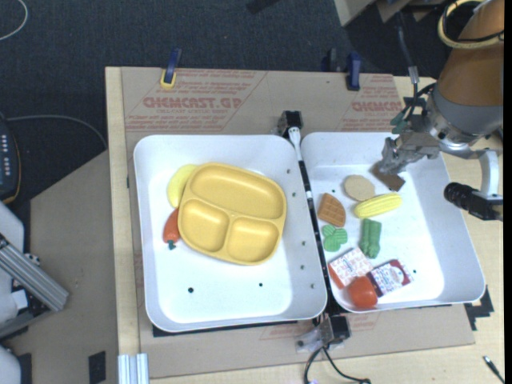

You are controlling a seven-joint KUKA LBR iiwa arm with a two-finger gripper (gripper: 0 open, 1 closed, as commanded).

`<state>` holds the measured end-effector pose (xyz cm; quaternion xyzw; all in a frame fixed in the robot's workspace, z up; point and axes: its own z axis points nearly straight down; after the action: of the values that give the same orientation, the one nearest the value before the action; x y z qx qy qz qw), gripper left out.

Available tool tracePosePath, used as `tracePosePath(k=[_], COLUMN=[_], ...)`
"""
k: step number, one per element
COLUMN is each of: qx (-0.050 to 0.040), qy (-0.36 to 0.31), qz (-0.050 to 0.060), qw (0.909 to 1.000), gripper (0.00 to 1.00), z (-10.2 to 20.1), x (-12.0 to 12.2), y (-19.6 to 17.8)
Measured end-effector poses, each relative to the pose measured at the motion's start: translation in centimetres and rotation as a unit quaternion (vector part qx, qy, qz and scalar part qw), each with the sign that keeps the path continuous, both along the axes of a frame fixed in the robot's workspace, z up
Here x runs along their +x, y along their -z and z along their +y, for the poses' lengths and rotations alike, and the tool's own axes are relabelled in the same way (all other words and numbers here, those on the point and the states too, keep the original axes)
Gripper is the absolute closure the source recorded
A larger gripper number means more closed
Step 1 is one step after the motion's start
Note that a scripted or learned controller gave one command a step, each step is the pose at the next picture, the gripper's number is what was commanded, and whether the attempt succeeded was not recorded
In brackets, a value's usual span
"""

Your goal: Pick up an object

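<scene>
Gripper (392, 165) above toy food in the right bin (460, 246)

Its state cannot be told; corn cob (378, 206) lies just at its six o'clock, cookie (359, 187) beside. The desk (240, 94) board reads "CHEMCAST GP".

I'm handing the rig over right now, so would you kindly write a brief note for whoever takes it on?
Gripper: over the upper part of the right bin, near the tan potato; nothing seen between its fingers.
Right bin: potato, corn, waffle, green pieces, two packets, tomato.
Left bin: yellow tray lying over a banana and a carrot.
Done: nothing picked yet.
Left: grasp one object and lift it; the potato looks nearest.
</scene>
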<state>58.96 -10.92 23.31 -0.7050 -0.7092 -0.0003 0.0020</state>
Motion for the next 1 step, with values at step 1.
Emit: tracePosePath(k=[1], qx=[-0.0006], qy=[0.001], qz=[0.0], qw=[1.0], gripper=[1.0], z=[6.02], x=[-0.79], y=[1.02])
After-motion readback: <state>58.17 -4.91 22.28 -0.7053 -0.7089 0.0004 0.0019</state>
